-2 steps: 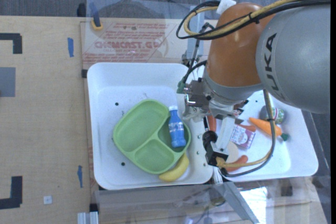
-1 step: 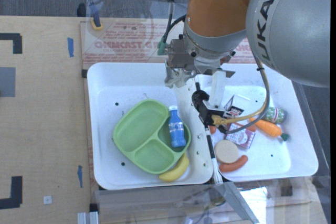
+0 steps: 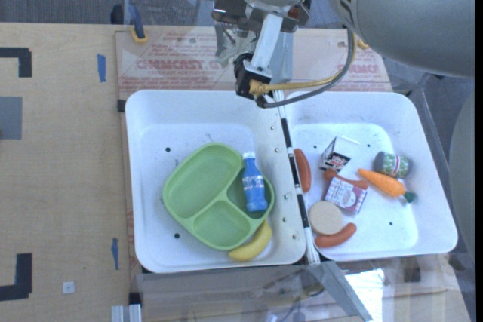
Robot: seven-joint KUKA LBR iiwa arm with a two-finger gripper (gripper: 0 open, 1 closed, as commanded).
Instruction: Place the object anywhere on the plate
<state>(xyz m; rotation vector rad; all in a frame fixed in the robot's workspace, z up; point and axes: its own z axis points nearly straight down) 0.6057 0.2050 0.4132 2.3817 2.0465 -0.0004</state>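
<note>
Tool [image 3: 234, 53] hangs high over the surface just beyond the far rim of the left bin [image 3: 143, 113], with nothing seen in it. I cannot tell from this angle whether it is apart or together.

Task thing, as I judge it, is the blue bottle [image 3: 255, 183]. It lies on its side on the green plate [image 3: 198, 188], in the compartment on the arm's side. From my tool it is toward the near edge of the view and a shade toward the arm, well apart and lower. Its long axis points almost straight back at the tool, white cap end nearer me.

The bottle rests inside the plate's rim, so I judge the placing done. If so, what remains is to stay clear of it.

Other notes:
- A banana [image 3: 253, 243] sits beyond the bottle from me, against the plate's near rim. I cannot tell whether it lies on the rim or just beside it.
- If another object is meant, the closest candidate is the sausage [image 3: 303, 168] in the right bin [image 3: 430, 162], just across the divider from the bottle. Its axis runs roughly parallel to the bottle's.
</note>
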